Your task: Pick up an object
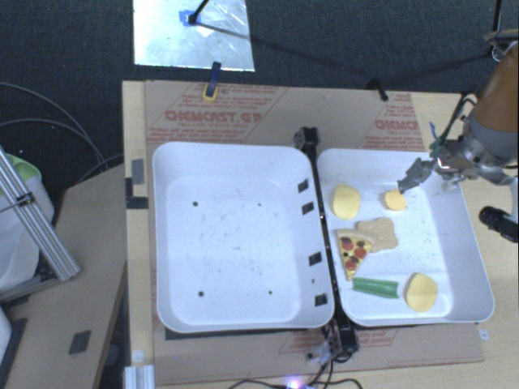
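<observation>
The right bin [462,217] holds several toy foods. A small orange-yellow piece [395,200] lies near its back. A pale yellow oval [346,201] sits to the left of it. A tan piece [378,232] lies above a pizza slice [353,254]. Along the front lie a green stick [375,286] and a yellow round [421,292]. My gripper [412,177] hangs at the back right of this bin, its tip just right of and above the orange-yellow piece. Nothing is seen held in it.
The left bin [235,237] lies beside the right one, with a black clip row [312,209] along the shared edge. A shiny metal sheet [193,23] lies behind the bench. An aluminium frame [32,217] stands at the left.
</observation>
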You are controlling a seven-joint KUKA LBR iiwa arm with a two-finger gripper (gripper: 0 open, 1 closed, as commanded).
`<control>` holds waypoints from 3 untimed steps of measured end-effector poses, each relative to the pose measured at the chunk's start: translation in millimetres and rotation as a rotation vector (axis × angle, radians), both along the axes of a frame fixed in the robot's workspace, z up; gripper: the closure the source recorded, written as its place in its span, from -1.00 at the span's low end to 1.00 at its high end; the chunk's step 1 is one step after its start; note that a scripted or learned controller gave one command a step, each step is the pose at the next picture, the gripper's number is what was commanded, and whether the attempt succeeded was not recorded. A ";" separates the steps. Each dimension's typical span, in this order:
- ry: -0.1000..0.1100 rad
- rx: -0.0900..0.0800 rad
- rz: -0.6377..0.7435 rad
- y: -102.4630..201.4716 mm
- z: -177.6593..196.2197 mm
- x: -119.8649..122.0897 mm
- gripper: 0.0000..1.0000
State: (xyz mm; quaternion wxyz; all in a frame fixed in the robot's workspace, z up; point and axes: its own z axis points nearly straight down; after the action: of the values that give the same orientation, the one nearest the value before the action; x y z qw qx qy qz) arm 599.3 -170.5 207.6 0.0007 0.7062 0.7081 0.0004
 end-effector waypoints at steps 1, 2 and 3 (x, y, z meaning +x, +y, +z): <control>0.002 0.003 -0.003 10.1 -127.7 -17.8 -1.00; -0.008 -0.002 0.003 5.7 -63.3 21.5 -1.00; -0.006 -0.002 0.003 -31.6 -103.3 72.0 -1.00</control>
State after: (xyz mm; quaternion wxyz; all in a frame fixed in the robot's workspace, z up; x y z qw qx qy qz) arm 671.3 -202.2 104.3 0.0036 0.7052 0.7090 0.0016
